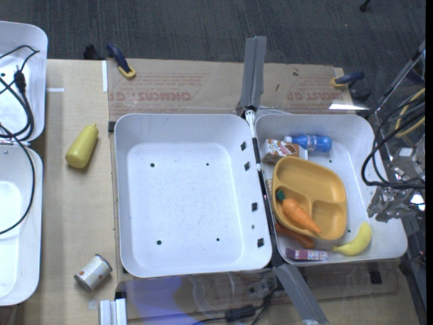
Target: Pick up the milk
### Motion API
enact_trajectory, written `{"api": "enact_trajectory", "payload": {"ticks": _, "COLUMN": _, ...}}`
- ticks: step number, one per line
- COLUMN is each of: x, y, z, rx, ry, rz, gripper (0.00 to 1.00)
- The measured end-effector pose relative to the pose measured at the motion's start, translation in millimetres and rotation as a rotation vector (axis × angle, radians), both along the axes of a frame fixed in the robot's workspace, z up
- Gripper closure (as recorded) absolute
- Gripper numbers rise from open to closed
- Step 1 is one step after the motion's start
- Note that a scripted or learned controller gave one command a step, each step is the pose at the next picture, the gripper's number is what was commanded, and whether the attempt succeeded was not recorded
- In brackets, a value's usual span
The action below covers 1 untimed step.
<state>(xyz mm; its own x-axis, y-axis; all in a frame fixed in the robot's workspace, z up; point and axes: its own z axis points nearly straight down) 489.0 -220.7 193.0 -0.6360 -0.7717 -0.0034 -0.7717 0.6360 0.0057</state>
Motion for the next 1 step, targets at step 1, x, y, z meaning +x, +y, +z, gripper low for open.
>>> {"api": "enact_trajectory", "payload": {"ticks": 1, "x": -6.4, "y": 6.2, "z": 26.3, "rx": 0.0, "ry": -0.004, "rz": 0.234, "gripper": 1.0}}
